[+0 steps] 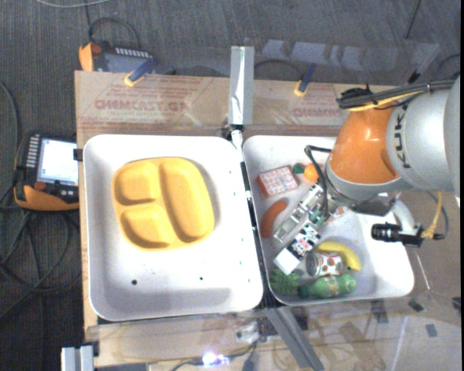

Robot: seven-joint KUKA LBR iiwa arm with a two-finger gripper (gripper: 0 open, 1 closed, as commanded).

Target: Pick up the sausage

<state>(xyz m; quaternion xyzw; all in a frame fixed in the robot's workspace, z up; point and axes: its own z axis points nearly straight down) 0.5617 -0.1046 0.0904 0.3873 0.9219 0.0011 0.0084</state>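
gripper (288, 234) just beside sausage (271, 216) | right bin (398, 280)

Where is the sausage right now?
The sausage lies in the right bin, near its left wall, just below the red-patterned box and beside the end effector.

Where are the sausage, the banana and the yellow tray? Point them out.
sausage (273, 216): camera view, middle of its reddish body, right bin.
banana (342, 252): camera view, middle of the yellow curve.
yellow tray (164, 202): camera view, divider ridge between compartments, left bin.
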